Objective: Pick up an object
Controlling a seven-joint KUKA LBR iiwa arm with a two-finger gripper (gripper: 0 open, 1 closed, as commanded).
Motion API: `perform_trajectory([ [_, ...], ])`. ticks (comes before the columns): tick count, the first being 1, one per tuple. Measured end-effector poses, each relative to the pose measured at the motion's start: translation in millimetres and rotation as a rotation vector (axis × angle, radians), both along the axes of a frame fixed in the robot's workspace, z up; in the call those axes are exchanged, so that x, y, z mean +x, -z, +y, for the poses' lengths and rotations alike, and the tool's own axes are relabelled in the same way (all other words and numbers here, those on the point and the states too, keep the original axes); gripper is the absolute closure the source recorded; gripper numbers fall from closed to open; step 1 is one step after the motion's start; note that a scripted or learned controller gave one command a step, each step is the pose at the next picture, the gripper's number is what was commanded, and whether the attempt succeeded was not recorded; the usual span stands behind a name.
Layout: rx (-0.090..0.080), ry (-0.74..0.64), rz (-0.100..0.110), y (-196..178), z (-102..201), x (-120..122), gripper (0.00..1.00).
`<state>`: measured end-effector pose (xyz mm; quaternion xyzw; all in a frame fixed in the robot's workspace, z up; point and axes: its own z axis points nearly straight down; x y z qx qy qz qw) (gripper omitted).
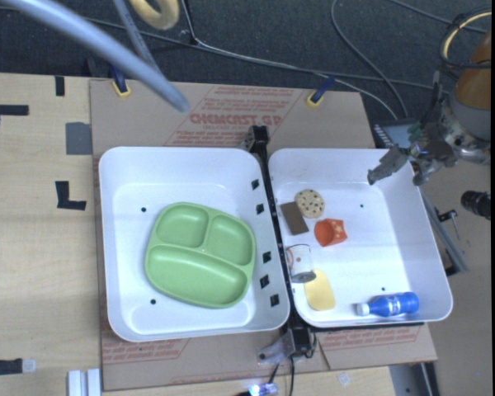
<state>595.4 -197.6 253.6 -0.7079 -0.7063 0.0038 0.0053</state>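
The claw (400,165), open and holding nothing, hung over the right bin's (412,246) far corner, well apart from the cookie (310,202) and blue bottle (389,305).

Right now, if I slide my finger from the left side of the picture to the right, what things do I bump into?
Green plate in the left bin → brown card → orange block → blue bottle → the gripper up over the right bin's far corner.
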Motion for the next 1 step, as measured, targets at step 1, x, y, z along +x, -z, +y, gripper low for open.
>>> perform_trajectory([
  [1, -0.002, -0.004, -0.012, -7.1, 0.6, 2.4, 0.00],
])
